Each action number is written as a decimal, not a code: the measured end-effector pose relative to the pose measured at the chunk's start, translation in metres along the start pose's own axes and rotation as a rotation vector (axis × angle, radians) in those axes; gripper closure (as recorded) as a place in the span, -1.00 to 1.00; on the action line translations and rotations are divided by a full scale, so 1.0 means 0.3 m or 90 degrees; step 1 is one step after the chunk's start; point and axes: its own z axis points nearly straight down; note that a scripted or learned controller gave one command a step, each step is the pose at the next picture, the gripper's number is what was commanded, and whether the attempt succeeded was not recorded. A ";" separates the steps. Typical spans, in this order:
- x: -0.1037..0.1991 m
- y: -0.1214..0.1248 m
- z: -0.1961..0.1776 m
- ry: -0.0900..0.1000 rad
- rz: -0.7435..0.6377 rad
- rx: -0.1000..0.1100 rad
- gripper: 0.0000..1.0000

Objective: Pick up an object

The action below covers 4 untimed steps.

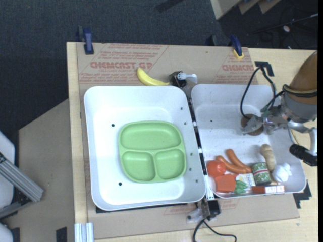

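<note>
My arm [303,92] comes in from the right edge of the frame, and my claw [254,125] sits low in the upper middle of the right bin [217,97], over something brown; whether it is spread or pinching I cannot tell. The loose things lie along that bin's lower edge, well below the claw: two sausages [236,160] side by side, a red piece [216,167] and an orange block [225,183] to their left, a small can [261,173] with a pale brown piece [267,155] just above it, and a white lump [282,173] at the far right. The left bin [101,110] holds a green tray [151,151] with three compartments. A banana [150,79] lies on the worktop [126,59] just above the left bin, near the top middle of the frame.
</note>
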 end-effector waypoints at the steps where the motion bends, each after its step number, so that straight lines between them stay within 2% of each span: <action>1: 0.006 0.246 0.002 -0.001 -0.003 -0.002 -1.00; 2: -0.014 -0.112 -0.242 -0.006 0.003 -0.001 -1.00; 3: 0.025 0.061 0.016 -0.006 -0.002 -0.002 -1.00; 4: 0.023 0.061 -0.034 -0.007 -0.001 -0.005 1.00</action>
